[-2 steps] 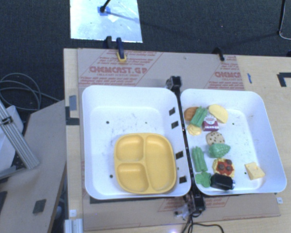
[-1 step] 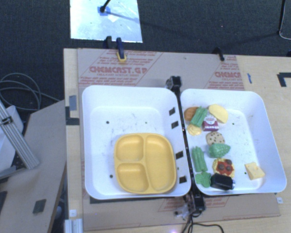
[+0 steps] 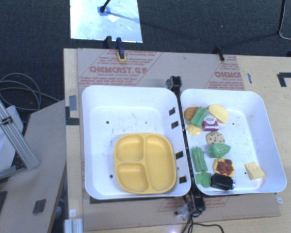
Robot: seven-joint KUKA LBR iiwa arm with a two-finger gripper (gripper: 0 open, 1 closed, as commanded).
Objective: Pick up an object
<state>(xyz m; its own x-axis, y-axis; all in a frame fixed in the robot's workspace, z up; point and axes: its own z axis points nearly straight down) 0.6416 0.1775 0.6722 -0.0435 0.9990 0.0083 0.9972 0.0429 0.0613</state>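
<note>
Whether the pincer is released or clenched, I cannot tell. The objects to pick lie in the right bin (image 3: 269,125), most of them packed along its left wall: a lemon (image 3: 218,113), a can (image 3: 210,124), a cookie (image 3: 215,138), a pizza (image 3: 223,167) and a black piece (image 3: 221,182) touching it. A cheese (image 3: 254,170) lies apart, near the front right corner. The left bin (image 3: 102,106) holds a yellow divided plate (image 3: 145,161).
</note>
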